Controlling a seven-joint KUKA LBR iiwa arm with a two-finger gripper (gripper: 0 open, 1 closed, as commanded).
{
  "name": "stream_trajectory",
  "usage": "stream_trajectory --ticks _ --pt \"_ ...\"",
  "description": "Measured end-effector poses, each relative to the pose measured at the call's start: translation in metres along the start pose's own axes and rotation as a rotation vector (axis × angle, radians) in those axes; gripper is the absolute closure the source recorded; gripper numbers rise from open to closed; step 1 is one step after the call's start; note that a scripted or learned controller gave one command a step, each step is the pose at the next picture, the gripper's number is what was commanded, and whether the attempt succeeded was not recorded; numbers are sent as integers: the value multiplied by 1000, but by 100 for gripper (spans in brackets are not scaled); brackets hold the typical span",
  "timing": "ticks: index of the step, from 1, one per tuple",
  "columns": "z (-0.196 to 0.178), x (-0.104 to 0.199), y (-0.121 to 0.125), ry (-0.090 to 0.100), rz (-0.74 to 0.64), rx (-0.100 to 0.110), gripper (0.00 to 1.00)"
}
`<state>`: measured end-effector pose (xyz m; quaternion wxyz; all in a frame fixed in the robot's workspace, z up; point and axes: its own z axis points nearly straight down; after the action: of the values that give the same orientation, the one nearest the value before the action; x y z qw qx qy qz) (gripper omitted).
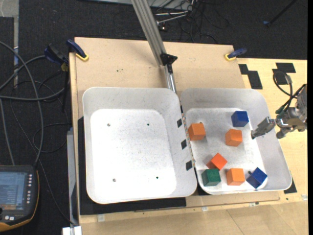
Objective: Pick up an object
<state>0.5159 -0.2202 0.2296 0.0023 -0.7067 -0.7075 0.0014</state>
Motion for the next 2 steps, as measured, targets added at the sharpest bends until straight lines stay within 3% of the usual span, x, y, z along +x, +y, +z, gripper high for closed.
stream_trajectory --ticks 1,2 --pt "-3 0 1 -2 0 -5 0" --pt "43 6 -4 0 1 -1 0"
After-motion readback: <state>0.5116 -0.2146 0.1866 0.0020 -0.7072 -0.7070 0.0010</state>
